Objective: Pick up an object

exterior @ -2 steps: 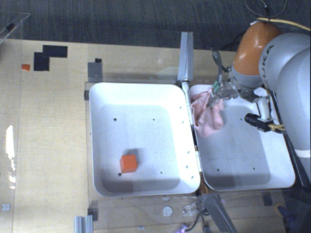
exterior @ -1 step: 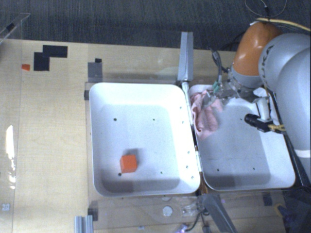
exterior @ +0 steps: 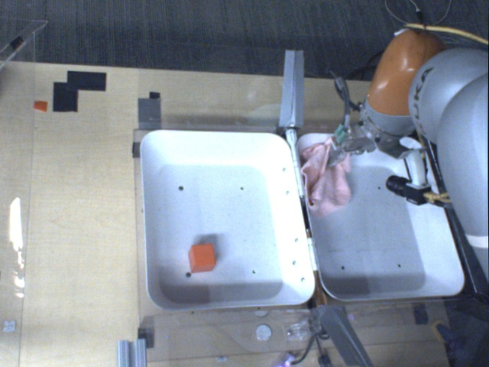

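Camera view shows the gripper (exterior: 341, 138) at the right bin's (exterior: 382, 281) far left corner, its fingers pinching the top of a pink cloth (exterior: 327, 178) that hangs limp against the wall. The grip looks thin; the cloth could slip free or snag the divider. An orange block (exterior: 202, 258) sits in the left bin (exterior: 229, 147).

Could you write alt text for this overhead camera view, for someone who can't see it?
A grey robot arm's gripper lifts a pink cloth at the right white bin's far left corner. The left white bin holds a small orange block.
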Motion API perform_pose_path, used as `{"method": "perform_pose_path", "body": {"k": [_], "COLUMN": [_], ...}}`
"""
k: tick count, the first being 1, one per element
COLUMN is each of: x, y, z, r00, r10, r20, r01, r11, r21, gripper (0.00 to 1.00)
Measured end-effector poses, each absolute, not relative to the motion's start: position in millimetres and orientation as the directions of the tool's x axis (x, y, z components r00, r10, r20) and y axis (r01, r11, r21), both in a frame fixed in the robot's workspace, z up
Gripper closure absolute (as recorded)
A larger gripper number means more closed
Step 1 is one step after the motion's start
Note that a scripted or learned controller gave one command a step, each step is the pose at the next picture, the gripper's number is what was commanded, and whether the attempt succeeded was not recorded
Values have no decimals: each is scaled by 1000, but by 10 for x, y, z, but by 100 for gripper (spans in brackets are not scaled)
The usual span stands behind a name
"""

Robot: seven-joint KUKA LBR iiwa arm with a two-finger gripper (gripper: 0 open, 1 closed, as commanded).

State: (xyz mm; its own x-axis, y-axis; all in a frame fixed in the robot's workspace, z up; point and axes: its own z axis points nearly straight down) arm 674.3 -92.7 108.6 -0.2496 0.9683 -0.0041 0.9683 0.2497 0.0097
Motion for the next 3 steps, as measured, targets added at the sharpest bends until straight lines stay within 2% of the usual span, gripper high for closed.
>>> {"method": "perform_pose_path", "body": {"k": [1,2,3], "x": [6742,6303,6331], "y": [-927,-950,-931], "z": [1085,907,1011], "r00": [-250,-532,-533], "r10": [968,847,846], "r20": [-4,-9,-10], "r01": [968,847,846], "r11": [250,532,533], "r21": [9,14,20], "gripper": [0,0,100]}}
